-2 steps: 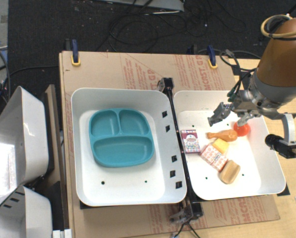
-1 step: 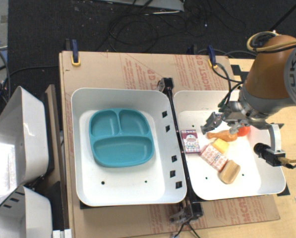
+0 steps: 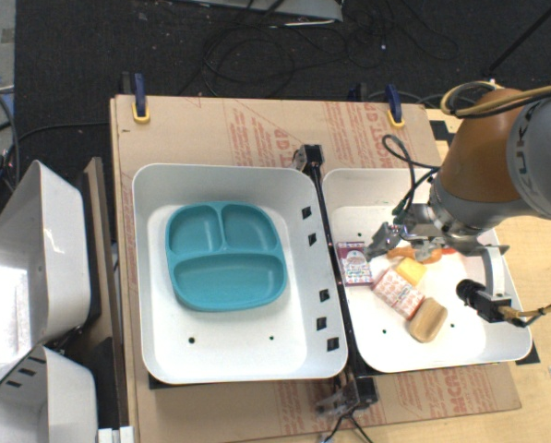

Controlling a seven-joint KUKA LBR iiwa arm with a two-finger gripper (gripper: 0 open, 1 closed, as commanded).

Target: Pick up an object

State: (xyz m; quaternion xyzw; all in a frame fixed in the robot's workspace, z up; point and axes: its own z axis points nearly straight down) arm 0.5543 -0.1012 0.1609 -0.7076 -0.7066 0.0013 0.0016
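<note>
Arm (image 3: pixel 497 169) bent low, tool (image 3: pixel 406 244) over right bin (image 3: pixel 367 187)

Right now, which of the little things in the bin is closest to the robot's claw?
The yellow block. It sits right under the gripper, while the pink-and-white packet and the tan block lie farther toward the bin's near edge.
</note>
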